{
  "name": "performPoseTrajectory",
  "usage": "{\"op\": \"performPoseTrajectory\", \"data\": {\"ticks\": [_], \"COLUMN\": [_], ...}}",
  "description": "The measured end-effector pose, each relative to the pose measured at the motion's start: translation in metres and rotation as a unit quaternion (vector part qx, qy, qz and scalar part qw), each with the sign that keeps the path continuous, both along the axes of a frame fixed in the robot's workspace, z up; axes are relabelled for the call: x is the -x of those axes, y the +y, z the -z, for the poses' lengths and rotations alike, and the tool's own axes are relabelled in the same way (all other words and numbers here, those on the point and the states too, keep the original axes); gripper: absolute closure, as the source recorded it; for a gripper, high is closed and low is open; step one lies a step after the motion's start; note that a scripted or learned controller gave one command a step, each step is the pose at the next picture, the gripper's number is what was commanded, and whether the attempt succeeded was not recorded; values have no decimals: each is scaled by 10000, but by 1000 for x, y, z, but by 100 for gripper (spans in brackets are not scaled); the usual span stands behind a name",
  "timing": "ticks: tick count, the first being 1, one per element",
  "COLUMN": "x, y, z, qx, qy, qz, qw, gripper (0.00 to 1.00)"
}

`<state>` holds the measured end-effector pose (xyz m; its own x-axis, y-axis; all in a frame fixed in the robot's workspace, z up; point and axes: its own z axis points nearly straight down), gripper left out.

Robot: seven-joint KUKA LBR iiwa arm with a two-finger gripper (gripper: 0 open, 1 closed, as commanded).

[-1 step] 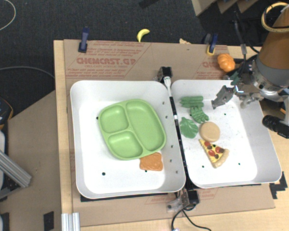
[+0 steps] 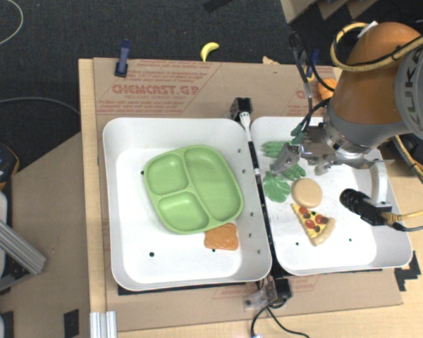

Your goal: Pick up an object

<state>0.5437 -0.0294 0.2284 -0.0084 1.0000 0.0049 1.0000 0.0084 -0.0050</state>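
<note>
Your gripper [image 2: 287, 162], its jaw state impossible to tell, hangs over the green leafy pieces [image 2: 276, 186] in the right bin [image 2: 381, 255], beside a pizza slice [image 2: 314, 222] and round cookie [image 2: 307, 191].

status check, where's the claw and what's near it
Claw low in right white bin, over green leaf-shaped pieces. Nothing seen gripped. Round tan bun and pizza slice toy close by.
</note>
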Motion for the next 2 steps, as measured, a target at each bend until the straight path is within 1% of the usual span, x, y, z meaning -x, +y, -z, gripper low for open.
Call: {"op": "performPoseTrajectory", "data": {"ticks": [1,2], "x": [46,64], "y": [-1,96], "z": [-133,-155], "qx": [21,7], "qy": [-105,-51], "qz": [34,-16], "qw": [9999,10000], "gripper": [0,0]}}
